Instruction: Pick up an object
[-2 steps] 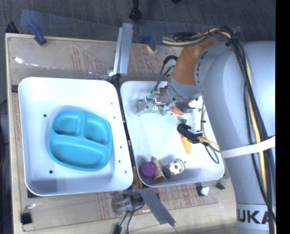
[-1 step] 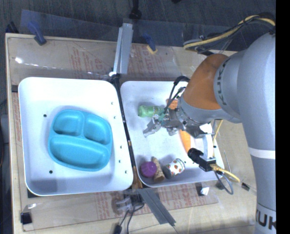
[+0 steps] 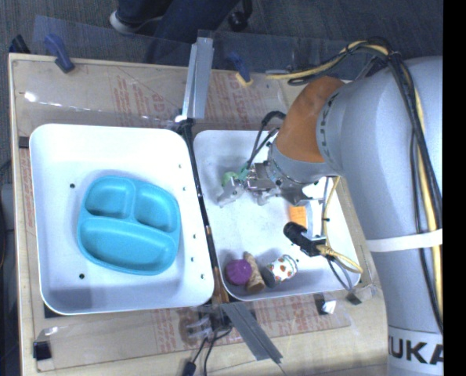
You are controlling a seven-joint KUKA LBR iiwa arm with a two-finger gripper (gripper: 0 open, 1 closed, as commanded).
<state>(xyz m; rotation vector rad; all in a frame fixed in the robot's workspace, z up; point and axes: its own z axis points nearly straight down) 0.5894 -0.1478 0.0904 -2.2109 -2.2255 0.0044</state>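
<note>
Arm [image 3: 389, 171] reaches in over the right-hand bin [image 3: 217, 151], wrist with the orange band low above the bin's upper half. The left-hand bin [image 3: 52, 155] holds a blue divided tray [image 3: 128, 224], lying flat and well apart from the arm.

Gripper [image 3: 244, 182] sits down in the right bin near its upper-left region, metal fingers pointing toward the divider between bins. A small green object [image 3: 231, 179] lies right at the tips. Jaw state: cannot tell; the fingers are blurred against the white floor, and I see no object clearly between them. No grasp claimed.

Other candidates lie along the right bin's lower edge: a purple piece [image 3: 237, 270], a brown piece [image 3: 255, 272] touching it, and a round white-and-red item [image 3: 283, 269] just beside. An orange object [image 3: 298, 213] lies under the wrist.

Judgement: step in hand is closing on the green item. To do it well, centre the fingers either side of it, keep off the bin wall, close fully before lifting, then raise straight up. Risk: the small piece gets nudged aside instead of caught.
</note>
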